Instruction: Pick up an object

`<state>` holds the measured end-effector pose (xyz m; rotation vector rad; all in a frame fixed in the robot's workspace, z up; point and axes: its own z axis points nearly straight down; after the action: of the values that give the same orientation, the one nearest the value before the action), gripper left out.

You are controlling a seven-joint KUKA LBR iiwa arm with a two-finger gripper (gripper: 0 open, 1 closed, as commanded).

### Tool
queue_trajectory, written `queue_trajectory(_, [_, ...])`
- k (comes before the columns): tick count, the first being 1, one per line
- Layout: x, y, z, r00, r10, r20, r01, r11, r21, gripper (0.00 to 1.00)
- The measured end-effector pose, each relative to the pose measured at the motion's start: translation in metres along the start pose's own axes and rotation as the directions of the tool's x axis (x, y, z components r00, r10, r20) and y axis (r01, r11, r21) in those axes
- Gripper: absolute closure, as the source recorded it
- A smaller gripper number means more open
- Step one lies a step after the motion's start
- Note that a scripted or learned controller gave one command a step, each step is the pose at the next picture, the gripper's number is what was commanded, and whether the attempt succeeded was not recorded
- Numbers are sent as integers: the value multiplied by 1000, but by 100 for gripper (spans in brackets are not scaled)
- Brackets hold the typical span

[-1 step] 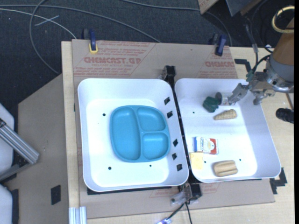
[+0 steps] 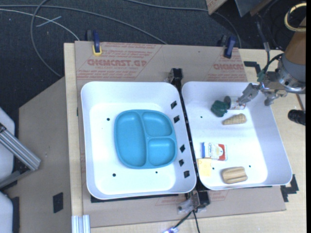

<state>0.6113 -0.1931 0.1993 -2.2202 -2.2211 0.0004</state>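
Camera view, looking down at a slant: you will find the candidate objects in the right bin (image 2: pixel 272 144). Nearest the gripper (image 2: pixel 241 101) lies a dark green object (image 2: pixel 220 107), toward the bin's far side, with the fingertips just beside its right edge. You cannot tell from this view whether the gripper is released or clenched, and nothing is visibly held by it. Just in front of the green object lies a tan cone-shaped object (image 2: pixel 234 119). Nearer the bin's front you see a small red, white and blue carton (image 2: pixel 214 151) lying flat, a yellow square piece (image 2: pixel 204 167) just in front of it, and a tan bread-like roll (image 2: pixel 233 174) to the right of the yellow piece. The arm (image 2: pixel 294 64) enters from the right edge. The left bin (image 2: pixel 95 130) holds a blue divided plate (image 2: pixel 145 138) with three compartments, lying flat near the centre. Both bins rest on a cardboard sheet (image 2: pixel 146 57) secured at its far edge by two blue clamps (image 2: pixel 97 45).
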Motion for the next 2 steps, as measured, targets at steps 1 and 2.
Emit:
queue_trajectory(1, [7,7,54,1000,-2,-1,2,1000,3,0])
queue_trajectory(2, [6,-2,103,1000,1,-2,-1,1000,5,0])
